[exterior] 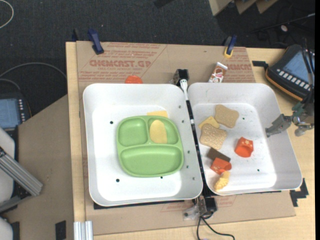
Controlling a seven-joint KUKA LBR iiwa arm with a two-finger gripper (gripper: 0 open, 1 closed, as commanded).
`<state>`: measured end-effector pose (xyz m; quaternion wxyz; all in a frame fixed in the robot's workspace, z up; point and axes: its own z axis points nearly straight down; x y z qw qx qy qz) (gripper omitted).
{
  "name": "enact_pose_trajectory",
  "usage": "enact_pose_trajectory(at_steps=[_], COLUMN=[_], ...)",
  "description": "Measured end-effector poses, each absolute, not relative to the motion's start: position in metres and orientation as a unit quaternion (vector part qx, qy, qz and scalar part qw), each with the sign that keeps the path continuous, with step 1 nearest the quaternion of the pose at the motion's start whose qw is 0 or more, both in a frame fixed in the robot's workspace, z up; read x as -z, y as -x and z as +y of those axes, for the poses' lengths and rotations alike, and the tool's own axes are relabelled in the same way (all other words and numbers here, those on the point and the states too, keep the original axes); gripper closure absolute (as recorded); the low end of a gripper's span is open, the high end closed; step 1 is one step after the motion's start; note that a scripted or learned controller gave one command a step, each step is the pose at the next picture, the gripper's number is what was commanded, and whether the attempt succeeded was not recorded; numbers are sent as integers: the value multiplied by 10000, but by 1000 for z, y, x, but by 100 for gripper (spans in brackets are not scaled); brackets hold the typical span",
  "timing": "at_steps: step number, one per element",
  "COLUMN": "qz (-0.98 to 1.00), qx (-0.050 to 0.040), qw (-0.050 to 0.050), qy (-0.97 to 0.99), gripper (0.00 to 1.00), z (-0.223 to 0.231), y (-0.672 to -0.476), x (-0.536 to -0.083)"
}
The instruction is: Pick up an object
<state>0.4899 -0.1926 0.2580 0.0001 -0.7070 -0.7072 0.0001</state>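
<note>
My gripper hangs at the right rim of the right bin, open, with nothing between its fingers. The right bin holds a round toast slice, a square cracker-like toast, a yellow cheese wedge, a red pepper piece, a brown-and-red block and a small yellow corn piece. The red pepper piece lies nearest the gripper, to its lower left.
The left bin carries a green divided plate with a pale yellow piece in its upper right compartment, and a yellow slice behind it. A small carton and clamps sit on the board beyond the bins.
</note>
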Motion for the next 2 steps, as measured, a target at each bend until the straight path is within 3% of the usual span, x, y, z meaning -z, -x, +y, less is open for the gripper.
enact_pose_trajectory(at_steps=[1,2], qz=[-7081,-7074], qx=[-19,-9], qw=[54,34], qy=[7061,7068], gripper=[0,0], z=[-177,-164], y=[-515,-519], x=[-138,-81])
